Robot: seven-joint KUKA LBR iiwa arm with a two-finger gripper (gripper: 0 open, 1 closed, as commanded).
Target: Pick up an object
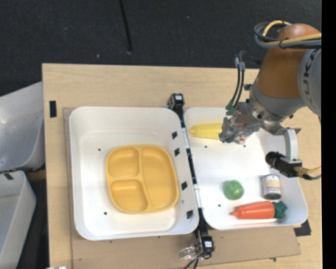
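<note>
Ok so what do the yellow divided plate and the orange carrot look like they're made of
The divided plate looks like moulded plastic: one even yellow colour, smooth rounded compartment ridges, dull sheen. The carrot is probably a plastic toy: uniform orange, smooth surface, solid green top. Neither material can be confirmed from appearance alone.

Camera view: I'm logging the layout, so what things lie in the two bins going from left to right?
Yellow divided plate → yellow corn cob → green ball → orange carrot → small can. The hand sits at the corn's right end, so I leave it out.
</note>
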